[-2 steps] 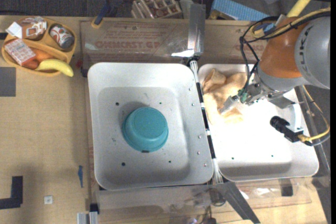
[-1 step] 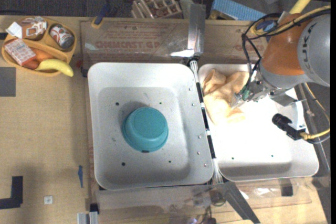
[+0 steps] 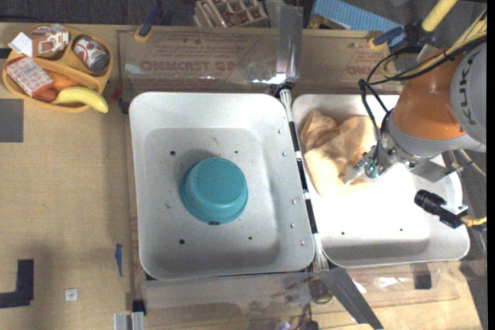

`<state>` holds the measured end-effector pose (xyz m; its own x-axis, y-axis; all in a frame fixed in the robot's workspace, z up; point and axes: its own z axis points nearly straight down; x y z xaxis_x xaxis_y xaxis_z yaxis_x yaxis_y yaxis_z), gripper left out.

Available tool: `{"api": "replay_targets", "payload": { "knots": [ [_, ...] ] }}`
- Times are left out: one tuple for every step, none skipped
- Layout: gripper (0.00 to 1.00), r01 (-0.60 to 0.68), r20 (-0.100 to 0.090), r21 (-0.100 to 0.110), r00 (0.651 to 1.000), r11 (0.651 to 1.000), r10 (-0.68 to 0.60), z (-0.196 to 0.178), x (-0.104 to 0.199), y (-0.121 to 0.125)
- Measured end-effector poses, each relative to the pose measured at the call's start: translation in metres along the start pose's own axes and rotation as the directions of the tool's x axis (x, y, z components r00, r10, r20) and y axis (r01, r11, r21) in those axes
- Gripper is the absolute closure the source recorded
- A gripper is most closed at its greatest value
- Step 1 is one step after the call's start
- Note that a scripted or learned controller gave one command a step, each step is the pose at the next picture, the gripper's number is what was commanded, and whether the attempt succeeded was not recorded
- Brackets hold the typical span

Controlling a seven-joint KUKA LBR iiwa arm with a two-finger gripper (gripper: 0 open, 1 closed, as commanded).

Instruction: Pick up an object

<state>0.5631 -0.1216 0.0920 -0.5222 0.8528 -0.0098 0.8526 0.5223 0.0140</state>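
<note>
Arm [image 3: 433, 112] reaches in from the right over the right bin [image 3: 387, 232]. Gripper [image 3: 370, 166] sits low at the right edge of the cloth [image 3: 331, 144], a crumpled tan rag in that bin's far-left corner. It looks to be touching the cloth or just beside it; can't resolve which. Can't tell the tool's state either: the wrist hides it and the tip is a blur of metal.

Other candidate: teal bowl [image 3: 215, 189], upside down, middle of the left bin [image 3: 155, 127], well apart from the gripper.

My read: the step in hand is the grasp on the cloth, not yet confirmed.

Doing it well:
- Stay on the cloth. It's the nearest target and soft, so any pinch on a fold works. The inverted bowl offers no rim to grab from above.
- Aim for a raised fold, not the flat fringe. The thicker bunch lies a bit left and far of the tip.
- Go deep enough to trap fabric, but stop short of the bin floor.
- Close fully, then lift straight up. Cloth drapes and can drag on the bin wall next to it.
- Verify fabric is hanging from the tip before calling it a pick.

Risk: pinching only an edge, which slips out on the lift.
</note>
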Motion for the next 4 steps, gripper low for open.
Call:
{"api": "replay_targets", "payload": {
  "knots": [
    [1.00,-0.081,-0.006,0.012,0.997,0.997,0.081,-0.093,0.012,0.087],
    [0.00,-0.082,-0.006,0.012,0.997,0.997,0.082,-0.093,0.012,0.087],
    [0.00,-0.144,-0.006,0.014,0.990,0.989,0.144,-0.093,-0.004,0.072],
    [0.00,-0.130,-0.007,0.014,0.991,0.991,0.130,-0.018,-0.014,0.023]
  ]
}}
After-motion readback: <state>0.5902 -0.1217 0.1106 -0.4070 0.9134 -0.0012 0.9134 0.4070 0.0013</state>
